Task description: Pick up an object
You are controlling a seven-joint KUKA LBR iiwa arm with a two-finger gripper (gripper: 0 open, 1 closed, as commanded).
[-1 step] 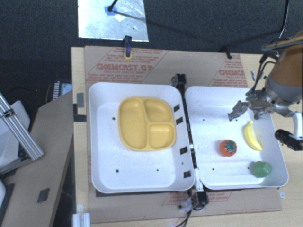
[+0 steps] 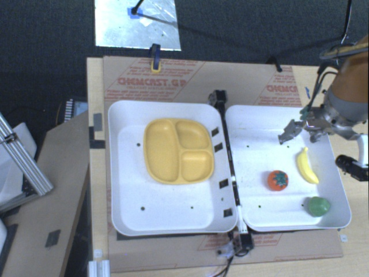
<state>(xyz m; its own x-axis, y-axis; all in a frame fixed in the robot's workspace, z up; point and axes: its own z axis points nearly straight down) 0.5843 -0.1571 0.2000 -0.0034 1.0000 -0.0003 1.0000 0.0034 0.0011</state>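
In the right bin point(image 2: 259, 221) lie a yellow banana point(image 2: 307, 166), a red-orange tomato with a green top point(image 2: 277, 180) and a round green fruit point(image 2: 317, 205) in the near right corner. My gripper point(image 2: 300, 134) hangs over the far right part of this bin, just above and to the left of the banana's far tip. It is open, with nothing between its fingers point(image 2: 287, 134). The grey wrist and its orange band point(image 2: 351, 82) rise behind it at the right edge.
The left bin point(image 2: 124, 172) holds a yellow divided plate point(image 2: 177, 150). A black hinge strip point(image 2: 226, 154) runs between the bins. A dark fixture point(image 2: 351, 166) sticks in at the right bin's right rim. Cardboard point(image 2: 190, 79) underlies both bins.
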